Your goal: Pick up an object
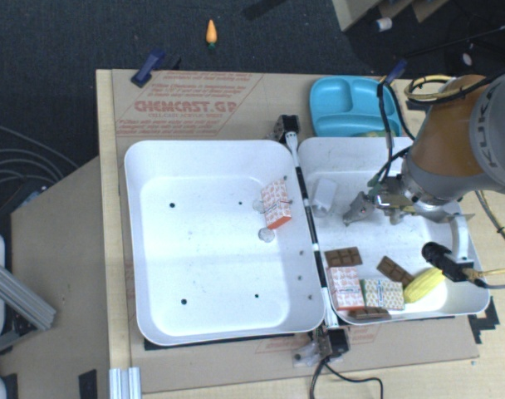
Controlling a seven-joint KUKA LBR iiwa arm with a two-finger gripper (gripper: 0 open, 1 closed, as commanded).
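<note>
On a cardboard-topped bench, the gripper, its grip unreadable, hung above bare floor in the right bin, likely to grab nothing with the packets lying apart.

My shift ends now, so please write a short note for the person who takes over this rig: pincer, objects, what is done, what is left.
Pincer: over the right bin, rear left part; its state is unclear.
Objects: chocolate bar, patterned packet and yellow item near the right bin's front; small carton in the left bin.
Done: no pick visible.
Left: pick up an object.
</note>
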